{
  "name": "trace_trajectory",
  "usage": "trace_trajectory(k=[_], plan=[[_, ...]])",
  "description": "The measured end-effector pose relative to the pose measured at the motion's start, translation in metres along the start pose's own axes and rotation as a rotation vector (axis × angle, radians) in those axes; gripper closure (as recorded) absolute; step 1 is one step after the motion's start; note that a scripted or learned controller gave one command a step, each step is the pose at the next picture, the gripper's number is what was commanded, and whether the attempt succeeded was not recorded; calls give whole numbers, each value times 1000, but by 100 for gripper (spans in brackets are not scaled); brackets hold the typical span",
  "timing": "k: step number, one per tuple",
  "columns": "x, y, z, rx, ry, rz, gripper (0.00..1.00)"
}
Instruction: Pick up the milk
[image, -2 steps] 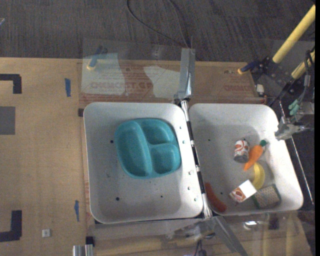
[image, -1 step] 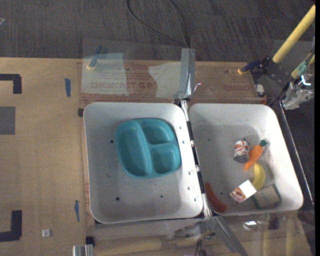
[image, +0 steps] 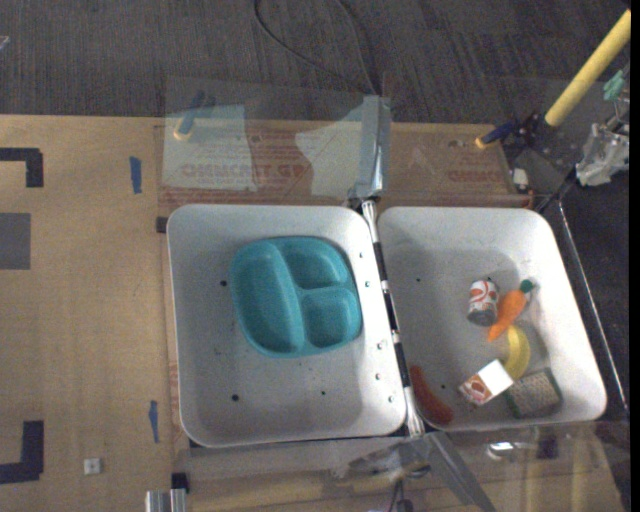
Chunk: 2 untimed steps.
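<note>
The milk carton (image: 485, 383) lies tilted between banana (image: 517, 350) and chili (image: 430, 396); a centred descent is advised. The gripper's state cannot be told.

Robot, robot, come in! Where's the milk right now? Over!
Milk carton lying in right bin, near front edge. Banana and green block crowd it; red pepper to its left. Nothing on top of it.

You see two white bins (image: 200, 400) of smooth, slightly glossy plastic on a matt, wood-toned bench (image: 80, 330). The teal divided tray (image: 296, 295) looks like smooth matt plastic. The milk carton (image: 486, 384) looks like printed card, and the banana (image: 517, 350) has a plastic sheen.
</note>
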<state>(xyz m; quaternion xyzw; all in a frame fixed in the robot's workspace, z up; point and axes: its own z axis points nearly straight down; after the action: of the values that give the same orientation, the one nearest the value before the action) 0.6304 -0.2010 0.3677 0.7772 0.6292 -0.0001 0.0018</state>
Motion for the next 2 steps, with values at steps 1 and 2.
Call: trace_trajectory(k=[1, 2], plan=[[24, -21, 37, 5, 1, -90, 100], [34, 31, -27, 1, 1, 52, 100]])
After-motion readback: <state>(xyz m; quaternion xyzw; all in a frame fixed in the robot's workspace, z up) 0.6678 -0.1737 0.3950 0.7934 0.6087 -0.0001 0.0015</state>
